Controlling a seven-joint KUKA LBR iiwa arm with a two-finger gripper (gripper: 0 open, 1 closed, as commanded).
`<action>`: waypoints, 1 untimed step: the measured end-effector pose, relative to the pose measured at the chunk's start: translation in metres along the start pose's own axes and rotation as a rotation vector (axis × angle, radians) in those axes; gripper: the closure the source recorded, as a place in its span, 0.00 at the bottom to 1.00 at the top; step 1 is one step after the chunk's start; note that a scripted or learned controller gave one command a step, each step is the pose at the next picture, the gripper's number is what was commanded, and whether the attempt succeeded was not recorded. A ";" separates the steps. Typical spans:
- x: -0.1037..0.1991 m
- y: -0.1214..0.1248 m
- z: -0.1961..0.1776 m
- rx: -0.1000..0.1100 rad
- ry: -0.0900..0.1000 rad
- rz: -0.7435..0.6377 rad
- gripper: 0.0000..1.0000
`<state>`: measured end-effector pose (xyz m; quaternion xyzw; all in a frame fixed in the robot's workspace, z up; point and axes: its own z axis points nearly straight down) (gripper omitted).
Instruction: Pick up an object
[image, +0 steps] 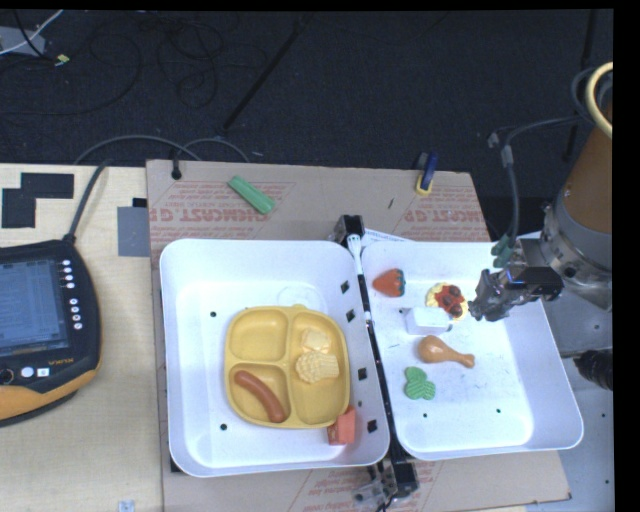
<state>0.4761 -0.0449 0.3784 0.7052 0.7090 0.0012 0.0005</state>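
In the right bin (520, 420) lie a red strawberry-like piece (390, 283), a yellow and red toy food piece (446, 297) beside a small white block (428, 320), a tan chicken drumstick (444, 351) and a green leafy piece (419, 384). My gripper (489, 299) hangs over the bin's upper right part, just right of the yellow and red piece. Its dark fingers point down and left, and nothing shows between them.
The left bin (200, 300) bears a yellow divided plate (245, 335) with a sausage (260, 395), corn (317, 367) and a pale piece (316, 341). An orange block (343, 428) sits by the plate. A teach pendant (40, 320) lies at the left.
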 end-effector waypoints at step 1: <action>0.049 0.000 -0.002 0.004 0.000 0.001 1.00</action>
